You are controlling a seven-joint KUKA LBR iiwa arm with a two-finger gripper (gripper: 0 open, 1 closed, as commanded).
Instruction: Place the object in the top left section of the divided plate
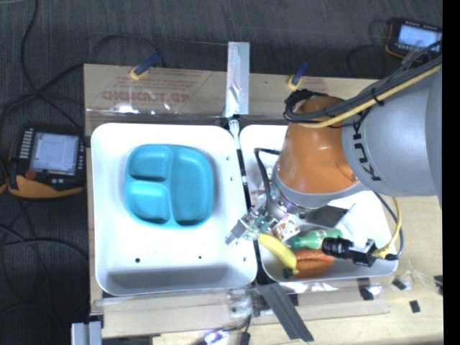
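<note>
Starting at the front edge of the bench: your right bin (pixel 260 136) has the loose stuff piled at its near end. There's a banana (pixel 277 249) lying at a slant by the near left corner, an orange carrot-looking thing (pixel 313 264) just behind its tip along the front wall, and a green veggie-shaped piece (pixel 316 237) right above that. A small red and white item (pixel 286 227) sits just beside the banana's upper end. Which of these is your object I can't say, but all of them are in the right bin, well apart from the plate.

The gripper (pixel 248 228) hangs low over the strip where the two bins meet, just left of the banana. Honestly I can't tell whether the claw is wide or narrow from this angle, and I can't make out anything held in it.

Next door, the left bin (pixel 165 264) carries your blue divided plate (pixel 172 184) sitting flat toward its far half. The top left section (pixel 149 162) shows plain blue.

Going further back, the arm (pixel 316 149) with its orange band covers most of the right bin's far half. Behind both bins you've got a cardboard sheet (pixel 165 92) held by two clamps (pixel 146 65), and a teach pendant (pixel 47 160) on the floor to the left.
</note>
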